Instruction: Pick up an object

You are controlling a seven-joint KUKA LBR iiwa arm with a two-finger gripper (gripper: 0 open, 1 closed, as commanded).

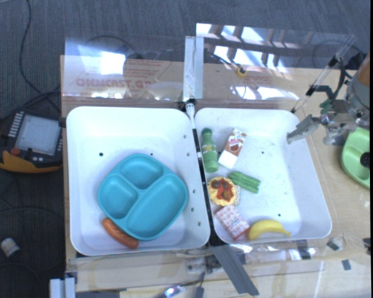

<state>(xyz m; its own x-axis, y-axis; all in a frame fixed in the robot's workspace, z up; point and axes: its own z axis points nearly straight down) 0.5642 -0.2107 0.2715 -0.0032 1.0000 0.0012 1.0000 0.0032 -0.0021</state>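
Nearest the camera, along the front of the right bin (311,185), a yellow banana (268,230) lies against the front wall, with a small red-and-white packet (231,221) just to its left. In the left bin (87,166), an orange-red sausage (119,233) lies at the front, touching the near edge of a blue divided plate (144,196) that takes up the middle of that bin.

Further back in the right bin, a small round pizza slice toy (223,191) sits just behind the packet, close to the wall between the bins. A green pickle-like piece (245,181) lies just beside it to the right. Behind these, a green bottle (208,149) lies along the dividing wall, and a red-and-white carton (232,149) lies tilted just right of it.

The right half of that bin floor is bare. The gripper (300,131) is over the far right corner of the right bin, above its rim, well apart from all the objects. Whether its fingers are spread or pressed together cannot be told; nothing is visibly between them. A green object (359,157) rests on the tabletop (345,225) to the right.
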